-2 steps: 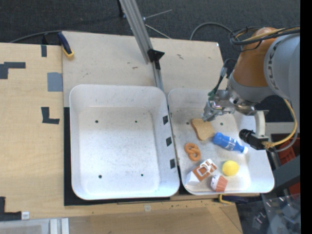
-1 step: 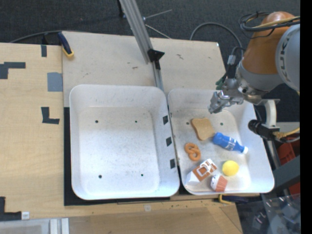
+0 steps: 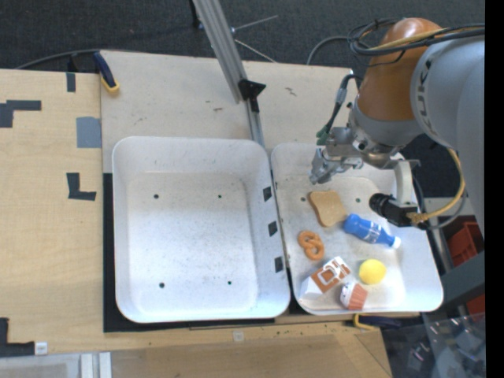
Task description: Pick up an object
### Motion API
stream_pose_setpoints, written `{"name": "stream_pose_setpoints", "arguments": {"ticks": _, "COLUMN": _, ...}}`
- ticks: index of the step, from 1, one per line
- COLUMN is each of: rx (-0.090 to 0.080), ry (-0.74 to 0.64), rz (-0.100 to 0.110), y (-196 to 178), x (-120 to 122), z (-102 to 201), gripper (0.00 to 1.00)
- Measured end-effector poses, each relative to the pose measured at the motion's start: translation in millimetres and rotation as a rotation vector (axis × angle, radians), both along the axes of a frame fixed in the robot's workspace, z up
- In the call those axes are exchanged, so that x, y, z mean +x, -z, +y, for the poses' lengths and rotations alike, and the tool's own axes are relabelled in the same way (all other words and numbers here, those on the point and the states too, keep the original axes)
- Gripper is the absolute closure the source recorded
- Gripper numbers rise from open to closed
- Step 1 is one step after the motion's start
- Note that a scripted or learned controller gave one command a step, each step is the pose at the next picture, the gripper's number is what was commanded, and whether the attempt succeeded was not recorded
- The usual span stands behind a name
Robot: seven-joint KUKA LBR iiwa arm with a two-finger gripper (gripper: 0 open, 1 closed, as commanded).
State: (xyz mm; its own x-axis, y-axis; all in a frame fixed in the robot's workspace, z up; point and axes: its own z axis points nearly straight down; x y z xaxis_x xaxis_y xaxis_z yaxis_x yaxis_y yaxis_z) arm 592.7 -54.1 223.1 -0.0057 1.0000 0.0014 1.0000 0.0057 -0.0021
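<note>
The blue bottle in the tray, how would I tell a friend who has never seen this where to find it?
Start at the right tray, the one holding several small things. Along its right side, the blue bottle lies on its side, below the gripper, between the slice of bread and the yellow ball. It is the only blue thing there, with a white cap.

- Scene is lit evenly from above; brightness is moderate.
- White bins (image 3: pixel 189 227) are rendered pale, slightly washed out, without hard glare.
- Soft shadows are cast under the arm (image 3: pixel 409 77).
- Fine detail is softened; grain is noted on the dark floor (image 3: pixel 118 10).
</note>
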Motion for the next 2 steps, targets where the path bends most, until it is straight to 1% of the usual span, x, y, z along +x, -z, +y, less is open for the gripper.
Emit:
{"name": "stream_pose_setpoints", "arguments": {"ticks": 1, "rx": 0.000, "ry": -0.001, "rz": 0.000, "y": 9.7, "x": 9.5, "z": 55.5, "gripper": 1.00}}
{"name": "stream_pose_setpoints", "arguments": {"ticks": 2, "rx": 0.001, "ry": -0.002, "rz": -0.002, "y": 2.0, "x": 31.5, "z": 111.7, "gripper": 1.00}}
